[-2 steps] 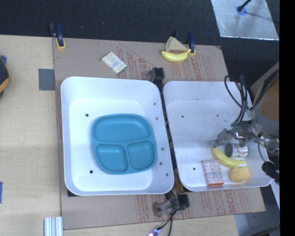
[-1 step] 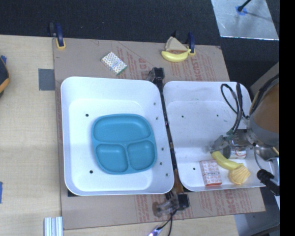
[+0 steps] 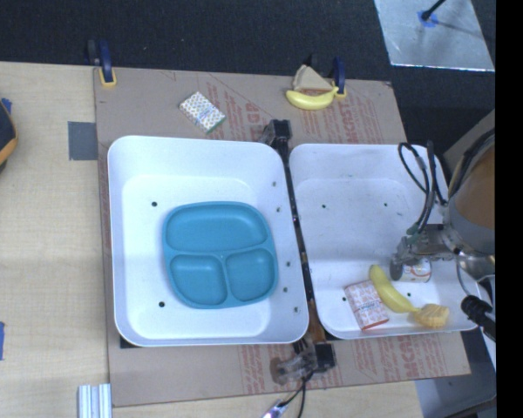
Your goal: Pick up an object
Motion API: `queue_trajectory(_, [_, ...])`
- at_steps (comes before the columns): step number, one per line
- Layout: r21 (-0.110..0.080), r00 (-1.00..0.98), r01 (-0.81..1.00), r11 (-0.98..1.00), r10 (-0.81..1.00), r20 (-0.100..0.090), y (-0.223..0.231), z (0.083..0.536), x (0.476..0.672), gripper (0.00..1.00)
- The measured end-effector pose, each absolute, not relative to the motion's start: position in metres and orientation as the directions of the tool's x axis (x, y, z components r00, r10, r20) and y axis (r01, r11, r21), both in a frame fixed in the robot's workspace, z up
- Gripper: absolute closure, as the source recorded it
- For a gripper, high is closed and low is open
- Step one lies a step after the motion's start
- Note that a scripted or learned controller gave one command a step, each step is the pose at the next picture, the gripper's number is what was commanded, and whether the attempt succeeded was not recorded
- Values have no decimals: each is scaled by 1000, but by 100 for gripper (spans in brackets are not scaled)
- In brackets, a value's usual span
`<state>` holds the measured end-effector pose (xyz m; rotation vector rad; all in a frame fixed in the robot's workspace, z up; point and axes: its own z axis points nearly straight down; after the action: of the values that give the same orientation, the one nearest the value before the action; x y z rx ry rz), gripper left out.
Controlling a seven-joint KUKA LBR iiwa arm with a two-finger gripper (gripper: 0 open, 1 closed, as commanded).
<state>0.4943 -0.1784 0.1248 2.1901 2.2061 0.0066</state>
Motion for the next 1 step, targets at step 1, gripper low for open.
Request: queue_trajectory(1, [26, -7, 1000, 8, 1000, -20, -178, 125, 494, 0])
